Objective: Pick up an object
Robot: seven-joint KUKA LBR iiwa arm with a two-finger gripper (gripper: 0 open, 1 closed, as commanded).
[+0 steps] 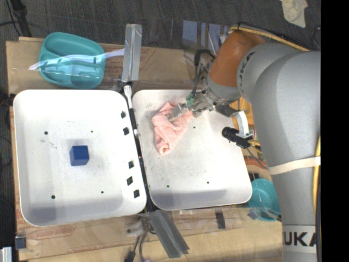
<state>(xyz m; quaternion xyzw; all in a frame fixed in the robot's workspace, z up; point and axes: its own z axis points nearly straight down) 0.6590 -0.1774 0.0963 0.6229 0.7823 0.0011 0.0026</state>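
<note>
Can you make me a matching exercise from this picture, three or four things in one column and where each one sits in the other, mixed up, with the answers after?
Things:
1. blue cube
2. pink cloth
3. teal scoop
4. crumpled white rag

Places:
A. on the dark floor, upper right of the view
B. in the left bin
C. on the bench beyond the left bin
D. in the right bin, at the gripper

Pairs: 1-B, 2-D, 3-C, 4-A

White letters "UKA" on grey arm (289,146) casing, lower right; word cut off.
</note>
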